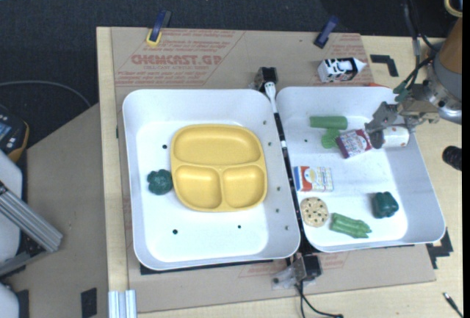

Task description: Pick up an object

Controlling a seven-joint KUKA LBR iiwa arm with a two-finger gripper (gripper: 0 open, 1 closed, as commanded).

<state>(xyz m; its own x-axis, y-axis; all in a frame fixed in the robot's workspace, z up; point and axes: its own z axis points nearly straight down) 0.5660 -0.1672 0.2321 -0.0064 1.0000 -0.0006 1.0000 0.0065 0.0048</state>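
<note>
1. Camera view: pincer (pixel 378 134) sits low in the right bin (pixel 411 236), near its far right corner, at the right end of the red-and-white packet (pixel 353 142).
2. Can't tell whether it's parted or closed, or whether the packet is gripped.
3. Do it well: centre over the packet, descend straight, close fully, lift slowly.
4. Avoid nudging the green cylinder (pixel 327 122) just beyond the packet.

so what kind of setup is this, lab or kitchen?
Likely a robot lab pick-test bench: two white bins on clamped cardboard, toy food like a cookie, cables, and the gripper over the right bin.
</note>
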